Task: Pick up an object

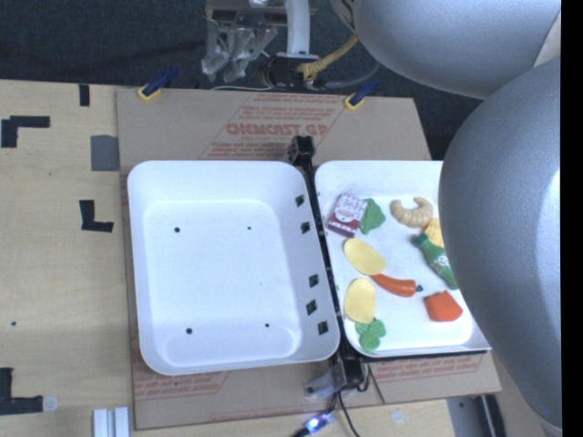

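Arm [492,107]: smooth grey casing, bulky and rounded, looming over the right side and hiding part of the right bin.
Left bin [146,244]: shallow white plastic with rounded corners and a few dark dots on its floor.
Right bin [401,176]: same white plastic, holding all the small toy foods.
Gripper [232,62]: up at the top edge, beyond the bins and over the dark floor; whether it is spread or pressed together cannot be told.
Key relation: every candidate lies well apart from the gripper, down and to the right of it in the view.
Red pepper [397,285]: slim, glossy, long axis nearly horizontal.
Yellow pieces [364,258]: flat, smooth ovals.
Pale curl [413,211]: bumpy crescent.
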